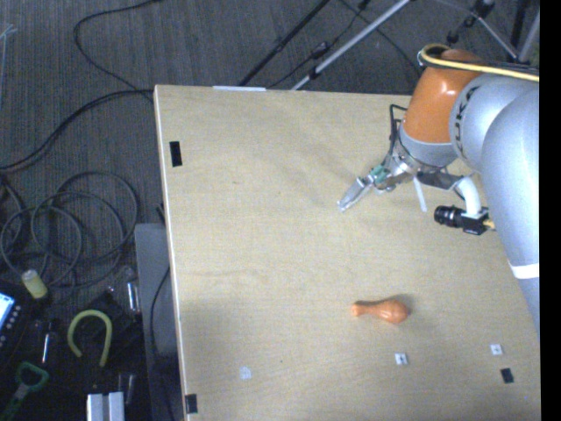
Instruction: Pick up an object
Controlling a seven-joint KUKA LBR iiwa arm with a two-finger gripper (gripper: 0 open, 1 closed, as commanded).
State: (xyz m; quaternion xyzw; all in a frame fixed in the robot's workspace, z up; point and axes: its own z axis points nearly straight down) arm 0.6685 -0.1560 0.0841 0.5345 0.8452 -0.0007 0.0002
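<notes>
A small orange pear-shaped object (381, 310) lies on its side on the tan bench top (263, 235), toward the near right. My gripper (383, 206) hangs over the right middle of the bench, well beyond the object and apart from it. It is open: one finger (355, 196) slants out to the left and the other, thin white finger (422, 198) points down. Nothing is between them. The grey arm with its orange band (438, 103) comes in from the right.
The bench's left edge (168, 235) drops to a floor strewn with cables (70, 226) and small tools. Tripod legs (377, 20) cross the floor behind the bench. Small black and white markers (401, 358) dot the near right surface, and a black plug (460, 218) hangs off the wrist.
</notes>
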